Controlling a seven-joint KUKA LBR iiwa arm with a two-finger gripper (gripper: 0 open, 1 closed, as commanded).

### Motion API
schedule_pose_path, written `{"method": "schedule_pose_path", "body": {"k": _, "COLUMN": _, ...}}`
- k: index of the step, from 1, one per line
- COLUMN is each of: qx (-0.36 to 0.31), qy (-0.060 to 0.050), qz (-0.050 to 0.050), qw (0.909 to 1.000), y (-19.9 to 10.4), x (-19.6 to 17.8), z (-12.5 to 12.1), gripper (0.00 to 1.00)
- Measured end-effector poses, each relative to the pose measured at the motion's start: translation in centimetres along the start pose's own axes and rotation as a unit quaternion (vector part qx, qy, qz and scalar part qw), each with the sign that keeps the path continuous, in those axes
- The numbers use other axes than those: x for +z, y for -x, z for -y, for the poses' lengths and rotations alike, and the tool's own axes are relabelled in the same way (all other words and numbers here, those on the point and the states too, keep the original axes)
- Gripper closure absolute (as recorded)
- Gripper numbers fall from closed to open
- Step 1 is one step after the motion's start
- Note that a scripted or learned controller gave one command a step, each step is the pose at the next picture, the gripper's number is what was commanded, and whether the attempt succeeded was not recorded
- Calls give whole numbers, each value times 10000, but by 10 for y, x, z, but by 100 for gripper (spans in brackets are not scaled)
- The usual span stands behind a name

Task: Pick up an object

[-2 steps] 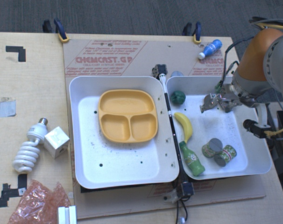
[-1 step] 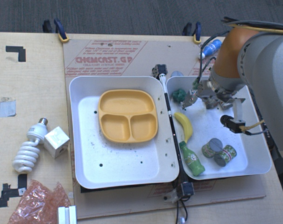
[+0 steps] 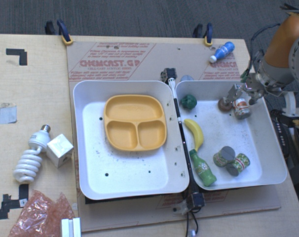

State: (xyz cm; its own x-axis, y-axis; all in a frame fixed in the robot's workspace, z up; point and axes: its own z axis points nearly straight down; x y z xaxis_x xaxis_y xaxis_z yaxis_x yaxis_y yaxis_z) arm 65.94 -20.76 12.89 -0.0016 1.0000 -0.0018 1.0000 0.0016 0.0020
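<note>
Camera view, arm: The grey arm with its orange band comes in from the right, over the top corner of the right bin (image 3: pixel 275 132).

Camera view, gripper: The gripper (image 3: pixel 240 102) hangs low by the bin's top right part. A small can with a red and white label (image 3: pixel 242 107) and a brown round thing (image 3: pixel 225 103) sit right at its tip. It is too small and crowded there to tell how wide the hand is open, or whether it has hold of anything.

Camera view, things to pick: All the choices lie in the right bin. A dark green ball (image 3: pixel 189 101) sits near the top left. A yellow banana (image 3: pixel 195 133) lies along the left side. A green bottle (image 3: pixel 203 168) lies just below the banana. A grey lump and a green can (image 3: pixel 231 160) huddle near the bottom right.

Camera view, left bin: The left bin (image 3: pixel 90 172) holds a yellow tray (image 3: pixel 135 121) with three sections.

Doing the step well: The small can is likely the nearest pick. The hand should close on its round sides and lift straight up, slowly, so the can does not roll away.

Shapes and feel: The can looks hard and smooth. The banana is curved and looks like shiny plastic. The bottle is long and slippery-looking. The bins are white, shallow and a bit speckled with dirt.
</note>
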Motion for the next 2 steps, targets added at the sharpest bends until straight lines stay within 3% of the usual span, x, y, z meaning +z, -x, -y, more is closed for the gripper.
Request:
{"method": "schedule_pose_path", "body": {"k": 1, "qx": 10, "qy": -10, "qz": -6, "qw": 10000, "y": -37, "x": 36, "z": 43, "gripper": 0}}
{"method": "schedule_pose_path", "body": {"k": 2, "qx": -7, "qy": -4, "qz": -2, "qw": 10000, "y": -28, "x": 36, "z": 0, "gripper": 0}}
